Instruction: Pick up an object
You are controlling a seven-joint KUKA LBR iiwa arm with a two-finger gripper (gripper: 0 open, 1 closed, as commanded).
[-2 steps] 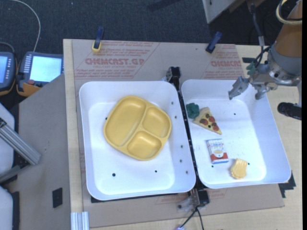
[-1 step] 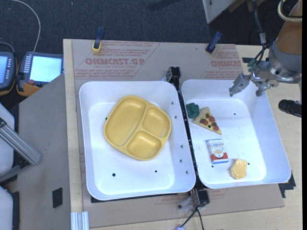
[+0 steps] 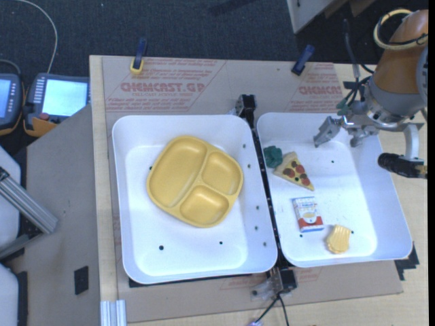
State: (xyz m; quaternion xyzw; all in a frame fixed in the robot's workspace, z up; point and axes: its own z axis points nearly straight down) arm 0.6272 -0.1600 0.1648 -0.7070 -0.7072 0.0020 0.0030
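We see our gripper (image 3: 342, 132) hovering over the upper part of the right bin (image 3: 391, 202), fingers spread and holding nothing. Below it in that bin lie a green piece (image 3: 273, 156), a pizza slice (image 3: 294, 170), a small carton (image 3: 308, 214) and a yellow snack (image 3: 338, 239). A yellow divided plate (image 3: 195, 180) sits in the left bin (image 3: 136, 223).
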